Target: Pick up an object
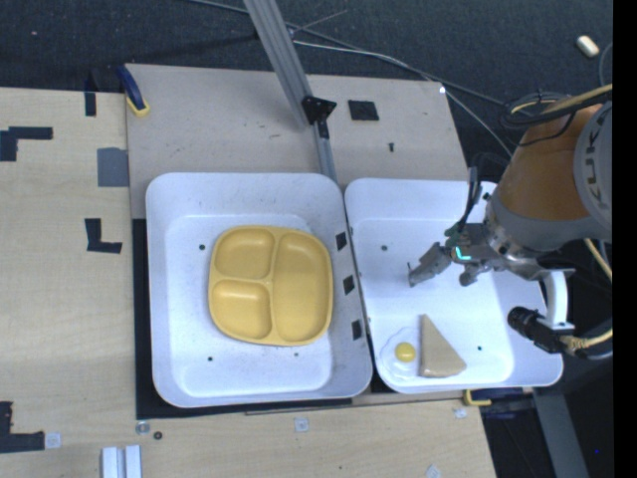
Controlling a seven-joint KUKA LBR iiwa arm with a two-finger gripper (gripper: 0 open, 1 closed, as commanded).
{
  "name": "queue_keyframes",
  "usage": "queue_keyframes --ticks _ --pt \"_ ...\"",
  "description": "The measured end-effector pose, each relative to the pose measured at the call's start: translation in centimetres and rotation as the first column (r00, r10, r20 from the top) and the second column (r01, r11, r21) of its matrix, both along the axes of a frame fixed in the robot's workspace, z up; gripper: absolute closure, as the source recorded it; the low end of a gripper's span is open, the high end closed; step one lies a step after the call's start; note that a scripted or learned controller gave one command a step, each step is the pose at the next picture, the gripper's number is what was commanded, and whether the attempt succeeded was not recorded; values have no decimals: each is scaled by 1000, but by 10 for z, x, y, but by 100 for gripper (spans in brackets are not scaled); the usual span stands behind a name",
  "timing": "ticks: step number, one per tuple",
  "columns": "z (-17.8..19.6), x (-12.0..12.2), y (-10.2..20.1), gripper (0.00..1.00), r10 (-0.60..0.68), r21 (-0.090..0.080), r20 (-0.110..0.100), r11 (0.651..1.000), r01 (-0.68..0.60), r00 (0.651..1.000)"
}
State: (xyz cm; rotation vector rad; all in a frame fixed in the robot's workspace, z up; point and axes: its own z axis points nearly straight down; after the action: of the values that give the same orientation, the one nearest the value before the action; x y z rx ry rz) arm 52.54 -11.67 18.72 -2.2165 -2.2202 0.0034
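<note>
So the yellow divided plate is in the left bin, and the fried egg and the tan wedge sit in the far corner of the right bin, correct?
Not quite. The fried egg and the tan wedge lie at the near edge of the right bin, not its far corner, as the camera view shows. The yellow divided plate is indeed in the left bin.

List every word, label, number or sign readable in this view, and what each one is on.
"KUK": partial dark lettering on the arm's orange band, cut off at the frame's right edge.
Nothing readable on the yellow divided plate, the two white bins, or the bench's dark tape marks.
</note>
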Motion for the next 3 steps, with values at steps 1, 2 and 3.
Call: queue_keyframes --ticks 1,2,3 --pt "1 1 0 0 0 0 2 1000 0 1000" --pt "-51 4 10 0 -1 -1 -2 1000 1 1000" --pt "-102 4 9 0 -1 -4 5 1000 1 1000"
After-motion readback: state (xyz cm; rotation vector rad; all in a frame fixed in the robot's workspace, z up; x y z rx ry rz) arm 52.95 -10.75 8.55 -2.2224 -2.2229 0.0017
